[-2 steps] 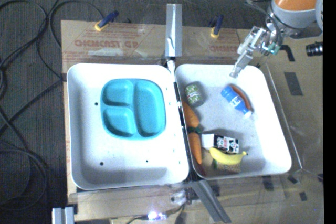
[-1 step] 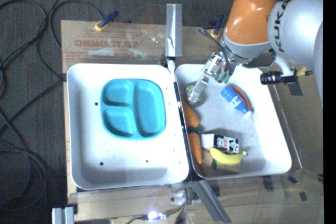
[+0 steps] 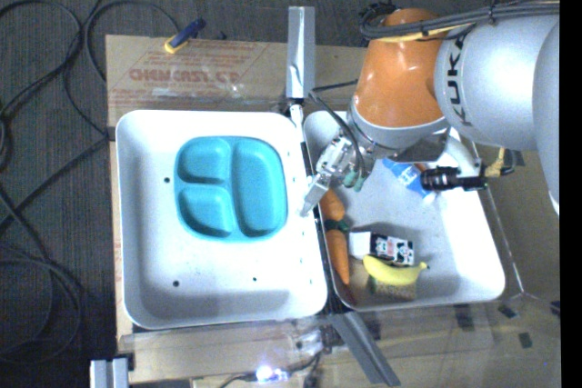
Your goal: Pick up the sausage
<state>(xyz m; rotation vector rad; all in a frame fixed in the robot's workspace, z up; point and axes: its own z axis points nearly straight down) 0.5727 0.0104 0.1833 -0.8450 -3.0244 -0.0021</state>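
I count on my bench: white bins (image 3: 145, 273) (image 3: 468, 254), two; blue divided plate (image 3: 230, 186), one; banana (image 3: 394, 267), one; long orange pieces (image 3: 339, 257) (image 3: 335, 207), two; black-and-white box (image 3: 392, 247), one; blue packet (image 3: 406, 174), one.

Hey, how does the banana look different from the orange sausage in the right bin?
The banana is yellow and curved, while the sausage is orange-brown and nearly straight. The banana lies crosswise, while the sausage runs along the wall next to the other bin. Both are elongated and lie in the right bin.
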